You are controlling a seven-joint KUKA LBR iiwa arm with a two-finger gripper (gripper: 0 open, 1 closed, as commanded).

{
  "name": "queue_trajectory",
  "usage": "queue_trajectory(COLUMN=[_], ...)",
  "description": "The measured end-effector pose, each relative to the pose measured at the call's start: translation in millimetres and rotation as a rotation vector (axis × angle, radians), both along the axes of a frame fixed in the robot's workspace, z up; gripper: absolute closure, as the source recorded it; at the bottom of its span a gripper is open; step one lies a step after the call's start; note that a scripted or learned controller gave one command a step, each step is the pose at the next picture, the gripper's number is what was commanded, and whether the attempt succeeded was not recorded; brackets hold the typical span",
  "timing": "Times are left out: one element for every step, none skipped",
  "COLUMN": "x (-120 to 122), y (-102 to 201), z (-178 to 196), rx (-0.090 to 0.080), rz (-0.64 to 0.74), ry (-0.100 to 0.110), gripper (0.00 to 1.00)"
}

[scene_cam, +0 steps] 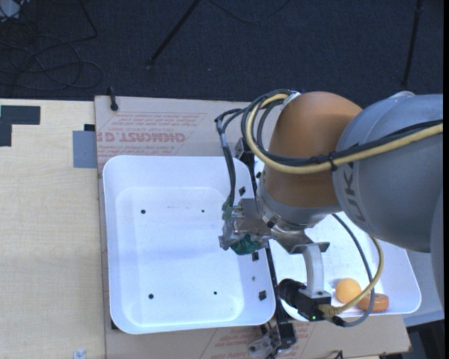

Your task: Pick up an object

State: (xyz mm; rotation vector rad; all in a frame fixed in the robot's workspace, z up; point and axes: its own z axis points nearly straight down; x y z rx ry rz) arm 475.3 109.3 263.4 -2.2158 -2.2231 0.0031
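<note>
I see the arm (344, 170) over the seam between the two bins, end effector (239, 239) low at the left bin's (135, 200) right wall. A small green object (246, 244) sits right at it; held or not, I can't tell. An orange ball (347, 289) and an orange piece (377, 302) beside it lie in the right bin (411, 290), toward its near corner.

1 fixed overhead camera, slanted down on 2 bins (120, 200).

Left bin (127, 200) beside right bin (411, 294), ball (347, 290) in right bin, arm (337, 170) above both
</note>
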Motion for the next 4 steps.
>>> queue_trajectory(x=[81, 99, 97, 31], y=[-53, -69, -68, -23], z=[-40, -15, -7, 50], rx=[-0.005, -0.002, -0.002, 0.002], rz=[-0.008, -0.005, 0.001, 0.003], ry=[-0.001, -0.002, 0.003, -0.002], gripper=[1.0, 1.0, 1.0, 1.0])
